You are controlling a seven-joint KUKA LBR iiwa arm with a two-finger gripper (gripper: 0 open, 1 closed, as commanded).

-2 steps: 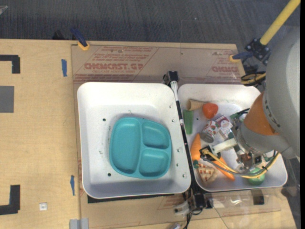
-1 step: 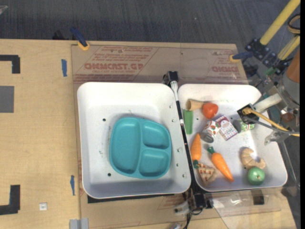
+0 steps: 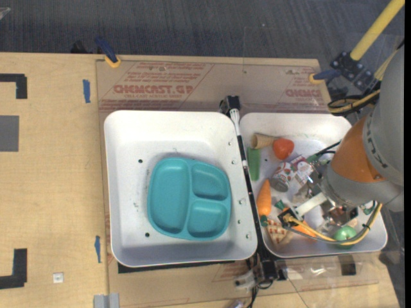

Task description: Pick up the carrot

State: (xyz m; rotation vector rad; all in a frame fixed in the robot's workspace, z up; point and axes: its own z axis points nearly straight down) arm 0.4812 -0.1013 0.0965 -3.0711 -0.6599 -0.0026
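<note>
We saw two white bins side by side on the tabletop (image 3: 51, 185), and the carrot (image 3: 264, 198) lay in the right bin (image 3: 302, 118), close to its left wall and about halfway down that side. Its narrow end pointed toward the far rim, and nothing gripped it. The arm (image 3: 359, 162) reached in from the right and hung over the near right part of that same bin, with the tool (image 3: 324, 208) low among the clutter and apart from the carrot. We could not tell whether the tool was wide, narrow or holding anything. A green piece (image 3: 254, 164) stood just beyond the carrot along the wall, with a tan cone (image 3: 261, 140) and a red round item (image 3: 282, 148) farther back. A crumpled shiny wrapper (image 3: 290, 172) sat between the carrot and the arm. A waffle-patterned piece (image 3: 277, 233) lay near the front rim, and a green ball (image 3: 345, 234) lay under the arm. The left bin (image 3: 128, 172) held a teal divided plate (image 3: 189, 198).
</note>
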